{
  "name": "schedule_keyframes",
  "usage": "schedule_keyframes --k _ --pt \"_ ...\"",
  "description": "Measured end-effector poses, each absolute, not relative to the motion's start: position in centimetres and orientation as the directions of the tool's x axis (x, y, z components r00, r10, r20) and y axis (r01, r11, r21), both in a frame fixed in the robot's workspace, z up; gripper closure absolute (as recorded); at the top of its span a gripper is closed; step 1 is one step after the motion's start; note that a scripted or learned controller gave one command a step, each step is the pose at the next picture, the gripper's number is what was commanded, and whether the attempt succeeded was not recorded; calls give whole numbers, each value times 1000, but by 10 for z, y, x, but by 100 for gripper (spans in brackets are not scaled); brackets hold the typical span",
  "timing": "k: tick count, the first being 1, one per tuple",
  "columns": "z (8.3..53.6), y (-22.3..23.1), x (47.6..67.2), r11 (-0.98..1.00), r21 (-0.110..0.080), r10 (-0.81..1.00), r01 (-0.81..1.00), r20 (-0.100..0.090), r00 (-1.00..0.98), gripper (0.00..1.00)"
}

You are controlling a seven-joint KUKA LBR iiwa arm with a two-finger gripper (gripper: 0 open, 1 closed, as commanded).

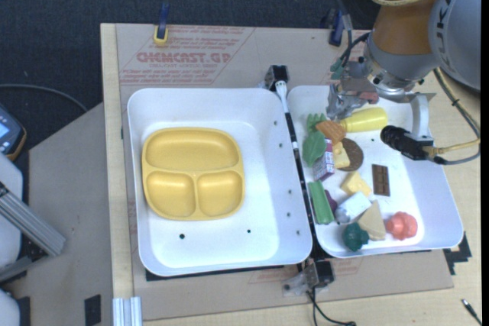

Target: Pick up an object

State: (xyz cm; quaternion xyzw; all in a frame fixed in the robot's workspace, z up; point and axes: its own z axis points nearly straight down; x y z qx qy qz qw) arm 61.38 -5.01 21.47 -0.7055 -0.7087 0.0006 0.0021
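The left bin (137, 187) is taken up by a yellow divided tray (193, 172) in its left middle; bare floor remains along its right wall, front edge and back edge. The right bin (443, 198) is crowded along its left wall, where toy food (344, 179) lies packed from back to front corner. The arm (416, 8) hangs over its back edge. Open floor remains along the right bin's right wall, past a brown block (380, 180).

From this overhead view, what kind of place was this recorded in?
Probably a robotics lab bench set up for picking trials: two white bins on a board, toy food heaped in the right one, a yellow divided tray in the left, cables around.
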Motion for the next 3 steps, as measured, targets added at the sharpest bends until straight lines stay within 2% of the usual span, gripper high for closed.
schedule_keyframes --k 1,3 --pt "236 -53 610 1 4 1000 1000 0 -1 100" --pt "214 -52 613 0 -4 1000 1000 0 0 100"
